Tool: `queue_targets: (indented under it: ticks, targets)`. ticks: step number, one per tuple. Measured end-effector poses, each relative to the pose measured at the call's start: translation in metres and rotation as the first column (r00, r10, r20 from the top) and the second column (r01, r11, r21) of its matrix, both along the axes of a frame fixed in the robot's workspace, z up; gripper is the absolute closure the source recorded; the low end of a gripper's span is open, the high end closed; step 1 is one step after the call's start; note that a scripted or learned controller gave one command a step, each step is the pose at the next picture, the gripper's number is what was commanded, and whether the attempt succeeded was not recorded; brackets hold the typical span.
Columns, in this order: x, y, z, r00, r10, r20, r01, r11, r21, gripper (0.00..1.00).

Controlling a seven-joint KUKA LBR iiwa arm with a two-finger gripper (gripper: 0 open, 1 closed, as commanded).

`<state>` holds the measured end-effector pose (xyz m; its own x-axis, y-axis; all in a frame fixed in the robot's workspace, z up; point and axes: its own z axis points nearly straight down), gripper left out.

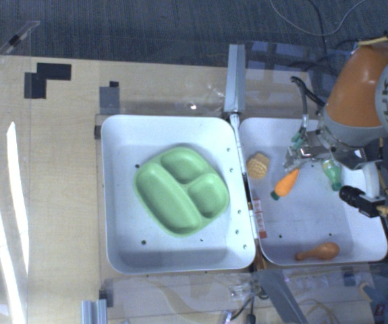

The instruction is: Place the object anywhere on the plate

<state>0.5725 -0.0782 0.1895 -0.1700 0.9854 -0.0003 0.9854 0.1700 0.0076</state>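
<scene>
The gripper (300,155) hovered just above the carrot (285,183) in the right bin (355,248), presumably to grasp it for the green plate (180,191); its state I cannot tell.

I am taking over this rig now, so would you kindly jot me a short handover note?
Gripper: over the right white bin, just above the orange carrot-shaped toy; finger state unclear.
Green three-compartment plate: in the left white bin, nothing on it.
Also in the right bin: tan round piece, green item, brown pear-shaped piece.
Done: nothing placed yet.
Left: grasp an object and set it on the plate.
</scene>
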Motion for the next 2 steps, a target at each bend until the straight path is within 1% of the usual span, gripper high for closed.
queue_targets:
  ticks: [1, 2]
  targets:
    - [0.021, 0.055, -0.003, 0.97, 0.244, -0.001, -0.244, 0.97, -0.002, 1.0]
    - [-0.012, 0.126, 0.057, 0.971, 0.239, 0.0, -0.239, 0.971, -0.001, 1.0]
